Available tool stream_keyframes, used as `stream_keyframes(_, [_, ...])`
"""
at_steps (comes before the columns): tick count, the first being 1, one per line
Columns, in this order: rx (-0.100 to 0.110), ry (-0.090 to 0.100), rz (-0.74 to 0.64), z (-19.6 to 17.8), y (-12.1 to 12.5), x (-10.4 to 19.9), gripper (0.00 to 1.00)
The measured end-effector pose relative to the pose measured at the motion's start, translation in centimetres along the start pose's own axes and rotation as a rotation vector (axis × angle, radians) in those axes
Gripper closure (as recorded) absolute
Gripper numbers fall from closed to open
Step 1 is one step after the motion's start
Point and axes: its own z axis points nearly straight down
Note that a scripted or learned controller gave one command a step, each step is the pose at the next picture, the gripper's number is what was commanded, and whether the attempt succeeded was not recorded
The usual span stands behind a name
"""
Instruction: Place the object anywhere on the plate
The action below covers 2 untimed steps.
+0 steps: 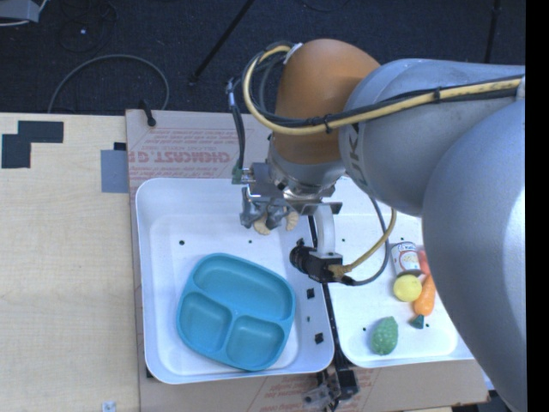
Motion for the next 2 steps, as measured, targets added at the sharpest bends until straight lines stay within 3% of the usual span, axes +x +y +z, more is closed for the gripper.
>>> stream_keyframes(1, [0.000,-0.002,0.002,0.20,-0.64,2.99,1.00])
stream_keyframes(2, [-0.001,-0.003,0.003,0.18,-0.61,2.88,0.00])
